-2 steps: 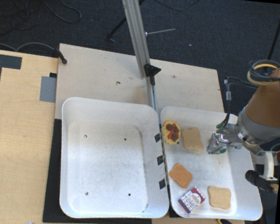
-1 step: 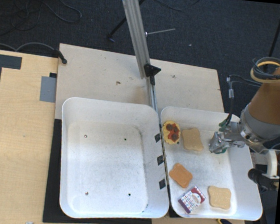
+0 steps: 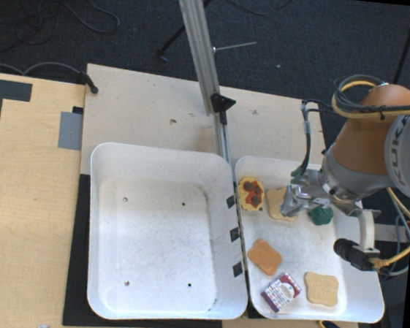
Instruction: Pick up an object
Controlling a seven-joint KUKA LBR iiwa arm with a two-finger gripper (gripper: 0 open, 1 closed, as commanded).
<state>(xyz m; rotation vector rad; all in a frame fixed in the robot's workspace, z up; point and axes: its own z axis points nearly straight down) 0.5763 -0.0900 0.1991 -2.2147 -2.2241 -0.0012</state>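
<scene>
Arm is reaching in from the right, pincer (image 3: 298,202) sitting low in the right bin (image 3: 365,306), directly over a tan bread-like piece (image 3: 280,205). Cannot tell how the pincer is set. Green object (image 3: 322,215) is lying just beside it. Pizza slice (image 3: 251,193), orange piece (image 3: 264,256), toast (image 3: 321,289) and red packet (image 3: 281,292) are resting apart in that bin.

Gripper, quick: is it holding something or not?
Gripper: down over the tan slice in the right bin; open or shut cannot be told.
</scene>
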